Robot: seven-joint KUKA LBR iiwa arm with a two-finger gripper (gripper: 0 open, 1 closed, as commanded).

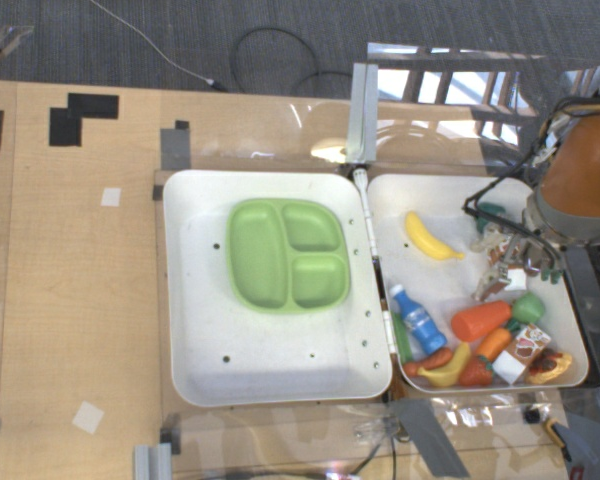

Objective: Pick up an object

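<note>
hidden/cut off: arm (580,163) is chopped by the right edge, so you get the orange band & a bit of grey below it. Pile in the right bin's near corner overlaps a lot; a couple of small pieces there are too jumbled to name.

gripper (500,273): hanging over the right bin's right side, w/ black cables looping around it. Metal fingers point down-left toward the pile. Honestly can't tell how far open they are, too small & cluttered, and I can't make out anything between them. Tip sits just above the carrot, can't say if it's touching.

right bin (390,203): white, shallow, has all the toys.

banana (430,238): yellow, lying alone in the far-left part of the bin, well apart from the pile.

bottle (418,320): blue w/ white label, tilted, near the bin's left wall.

carrot (482,320): orange-red, lying across, just beside the bottle on its right, w/ a green bit (528,308) at its right end.

near corner: a 2nd yellow piece (442,366), red bits, a white block (508,368), all touching each other.

left bin (195,268): white, holds a green tray (285,253) w/ 3 compartments, sitting about centre, slightly toward the far side.

bench (70,268): light wood, black squares at far left.
</note>
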